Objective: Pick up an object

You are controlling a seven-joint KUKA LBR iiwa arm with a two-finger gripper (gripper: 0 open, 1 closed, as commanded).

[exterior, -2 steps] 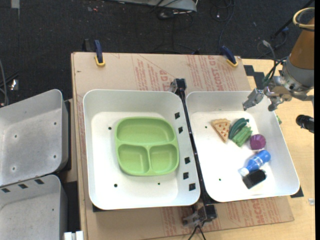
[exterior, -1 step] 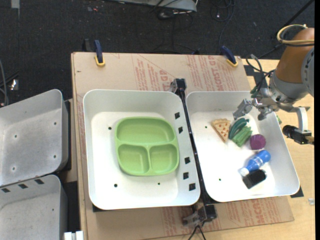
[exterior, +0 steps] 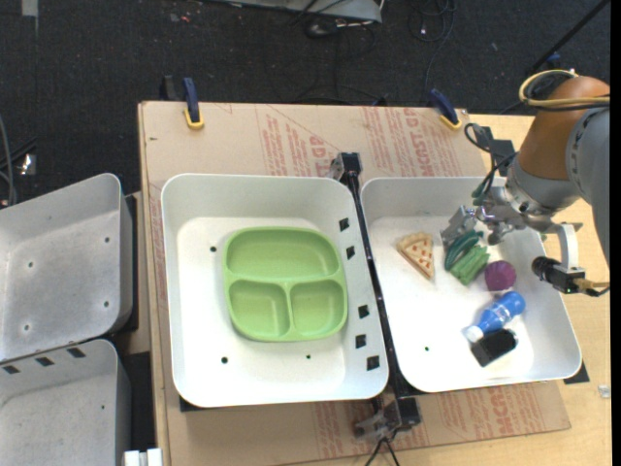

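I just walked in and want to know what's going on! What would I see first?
The bright green divided plate in the left bin grabs your eye. Then the right bin: a pizza-slice toy, a green object, a purple ball, a blue bottle, with the gripper low over the green object.

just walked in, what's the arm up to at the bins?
The KUKA arm reaches in from the right, with its gripper down in the right bin on or just above a dark green object. Whether it holds it is unclear. Beside it lie a pizza-slice toy, a purple ball, a blue bottle and a black block. The left bin holds a green divided plate.
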